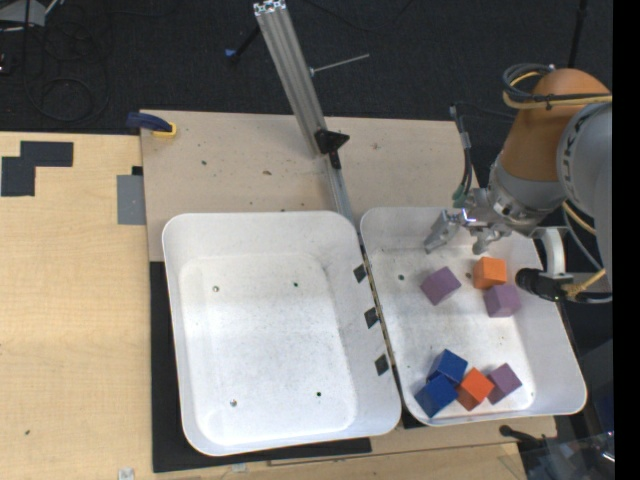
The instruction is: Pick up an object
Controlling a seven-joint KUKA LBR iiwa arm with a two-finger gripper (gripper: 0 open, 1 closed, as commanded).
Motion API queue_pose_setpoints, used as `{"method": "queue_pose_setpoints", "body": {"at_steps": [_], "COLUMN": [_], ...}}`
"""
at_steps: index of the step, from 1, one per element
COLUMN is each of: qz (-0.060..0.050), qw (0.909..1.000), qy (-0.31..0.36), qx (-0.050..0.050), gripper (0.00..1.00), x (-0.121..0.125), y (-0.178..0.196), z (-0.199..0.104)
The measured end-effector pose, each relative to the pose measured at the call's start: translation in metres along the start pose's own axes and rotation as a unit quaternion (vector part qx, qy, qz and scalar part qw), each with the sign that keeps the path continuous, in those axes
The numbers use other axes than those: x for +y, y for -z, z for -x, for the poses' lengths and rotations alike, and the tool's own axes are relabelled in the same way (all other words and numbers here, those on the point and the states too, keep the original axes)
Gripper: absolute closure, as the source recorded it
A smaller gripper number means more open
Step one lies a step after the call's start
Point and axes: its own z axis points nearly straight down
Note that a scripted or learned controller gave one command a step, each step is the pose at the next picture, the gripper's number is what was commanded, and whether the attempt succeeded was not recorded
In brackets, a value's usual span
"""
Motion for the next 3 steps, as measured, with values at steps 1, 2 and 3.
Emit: {"method": "queue_pose_setpoints", "body": {"at_steps": [1, 2, 3], "qz": [0.002, 0.002, 0.006], "qw": [1.0000, 1.0000, 1.0000], "qy": [0.000, -0.001, 0.000], "qx": [0.000, 0.000, -0.001], "gripper": [0.00, 1.00, 1.00], "x": [0.000, 0.000, 0.009], "y": [-0.051, -0.040, 0.015], "z": [-0.001, -0.001, 0.006]}}
